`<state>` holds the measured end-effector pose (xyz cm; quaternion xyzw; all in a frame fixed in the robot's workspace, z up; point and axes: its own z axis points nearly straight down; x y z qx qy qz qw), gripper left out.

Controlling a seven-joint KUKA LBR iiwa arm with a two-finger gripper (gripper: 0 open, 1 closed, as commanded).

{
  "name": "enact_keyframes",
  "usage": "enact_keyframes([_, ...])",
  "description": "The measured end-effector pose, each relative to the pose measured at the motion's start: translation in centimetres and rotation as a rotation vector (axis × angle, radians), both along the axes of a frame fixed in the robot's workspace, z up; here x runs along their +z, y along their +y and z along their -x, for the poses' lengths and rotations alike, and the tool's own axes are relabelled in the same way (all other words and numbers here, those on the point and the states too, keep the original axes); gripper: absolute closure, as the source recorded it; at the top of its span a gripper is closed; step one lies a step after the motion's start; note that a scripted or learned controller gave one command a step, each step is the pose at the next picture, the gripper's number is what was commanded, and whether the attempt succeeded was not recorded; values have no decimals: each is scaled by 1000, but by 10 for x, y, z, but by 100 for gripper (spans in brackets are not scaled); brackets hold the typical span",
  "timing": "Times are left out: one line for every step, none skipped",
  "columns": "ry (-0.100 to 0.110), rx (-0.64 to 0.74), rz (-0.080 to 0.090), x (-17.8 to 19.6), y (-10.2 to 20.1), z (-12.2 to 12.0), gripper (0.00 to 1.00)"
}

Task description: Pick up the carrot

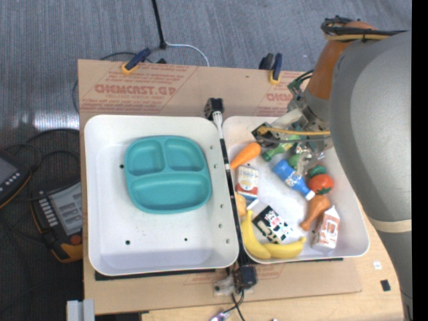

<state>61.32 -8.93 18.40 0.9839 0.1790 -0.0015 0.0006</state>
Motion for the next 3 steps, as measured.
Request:
enact_keyframes([2,-103,-2,0,56,30,0])
enact_keyframes([2,258,-3,0,82,76,0])
enact_keyframes([1,258,-3,0,82,76,0])
